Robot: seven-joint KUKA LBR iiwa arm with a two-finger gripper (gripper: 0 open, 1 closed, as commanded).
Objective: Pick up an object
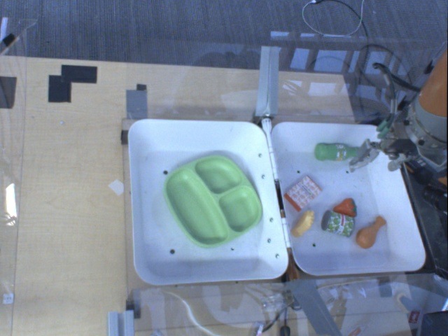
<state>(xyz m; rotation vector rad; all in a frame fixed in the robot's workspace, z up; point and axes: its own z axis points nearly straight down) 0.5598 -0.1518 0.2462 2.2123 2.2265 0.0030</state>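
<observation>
Green bottle (333, 151) — lying in right bin (413, 257), upper part | gripper (369, 154) just beside it — fingers apart, holding nothing | green tray (213, 200) in left bin (143, 257)

Pale wood bench (63, 208), grey carpet floor (175, 12), black floor cable (336, 9)

**Two bins, six things, one arm at the right edge**

Two bins sit side by side on the bench (63, 208). The left bin (150, 257) holds a three-compartment tray (213, 200) near its middle. The right bin (406, 254) holds the rest: a bottle (334, 151) lying on its side toward the far wall, a small box (303, 192) nearer the divider, a banana-shaped piece (303, 222) just in front of the box, a can (339, 224) right of that with a strawberry-like piece (345, 207) touching its far side, and a pear-shaped piece (369, 234) rightmost. The gripper (364, 154) hangs just right of the bottle.
</observation>
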